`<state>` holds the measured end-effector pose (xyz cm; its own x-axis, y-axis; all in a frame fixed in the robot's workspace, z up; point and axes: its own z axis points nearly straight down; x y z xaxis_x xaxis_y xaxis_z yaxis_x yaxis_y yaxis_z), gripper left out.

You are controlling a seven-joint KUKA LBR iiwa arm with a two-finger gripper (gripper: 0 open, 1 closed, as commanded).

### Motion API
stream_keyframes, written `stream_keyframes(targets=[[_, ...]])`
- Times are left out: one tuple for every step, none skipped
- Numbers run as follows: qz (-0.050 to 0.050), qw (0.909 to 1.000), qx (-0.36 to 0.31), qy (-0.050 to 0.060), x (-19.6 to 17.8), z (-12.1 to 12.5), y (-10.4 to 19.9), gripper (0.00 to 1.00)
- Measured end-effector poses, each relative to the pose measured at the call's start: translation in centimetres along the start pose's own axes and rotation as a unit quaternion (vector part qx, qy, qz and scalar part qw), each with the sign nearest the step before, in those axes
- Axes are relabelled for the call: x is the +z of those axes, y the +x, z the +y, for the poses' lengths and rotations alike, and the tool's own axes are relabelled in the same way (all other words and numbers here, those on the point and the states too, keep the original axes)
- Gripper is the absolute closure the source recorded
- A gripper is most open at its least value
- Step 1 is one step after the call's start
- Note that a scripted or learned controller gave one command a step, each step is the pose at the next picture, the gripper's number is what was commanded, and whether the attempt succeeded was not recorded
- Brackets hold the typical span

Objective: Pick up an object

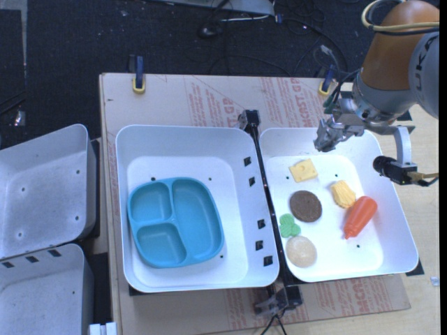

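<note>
gripper: the gripper (pixel 328 139) hung over the far edge of the right bin (pixel 398 246), just above and to the right of the cheese. Honestly couldn't tell how far apart the claw was from this angle, it read as a dark lump. Nothing looked to be caught in it.

cheese wedge: the yellow cheese piece (pixel 303 169) sat nearest the claw, flat on the bin floor, apart from the rest. Looked like toy food, so probably light and stiff. I'd have pinched it across its two straighter sides.

brown cookie: the round brown disc (pixel 305 206) lay mid-bin, low and flat. Tricky I reckon, little height to grab, fingers would have to straddle the edge.

carrot: the orange-red carrot (pixel 360 216) lay slanted near the right wall, its top close to the corn (pixel 342 193). Smooth and tapered, so likely slippery; grabbing the thick middle across its width seemed the best bet.

corn: small, chunky, probably the easiest squeeze, though the carrot crowded it.

green bit and pale disc: the green piece (pixel 288 225) hugged the left wall, and the pale round one (pixel 302 250) sat just below it. The wall would've blocked a finger there.

left bin: the left bin (pixel 133 145) held a blue divided tray (pixel 174 222), not much to do with the pick.
</note>
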<state>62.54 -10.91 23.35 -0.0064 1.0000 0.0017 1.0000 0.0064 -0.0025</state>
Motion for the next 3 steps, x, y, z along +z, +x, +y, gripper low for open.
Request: stream_keyframes(targets=[[0.000, 1.0000, 0.000, 0.000, 1.2, -2.2, 5.1, 1.00], [0.000, 1.0000, 0.000, 0.001, 1.9, -4.0, 9.6, 1.00], [0.000, 1.0000, 0.000, 0.001, 2.6, -6.3, 14.0, 1.00]])
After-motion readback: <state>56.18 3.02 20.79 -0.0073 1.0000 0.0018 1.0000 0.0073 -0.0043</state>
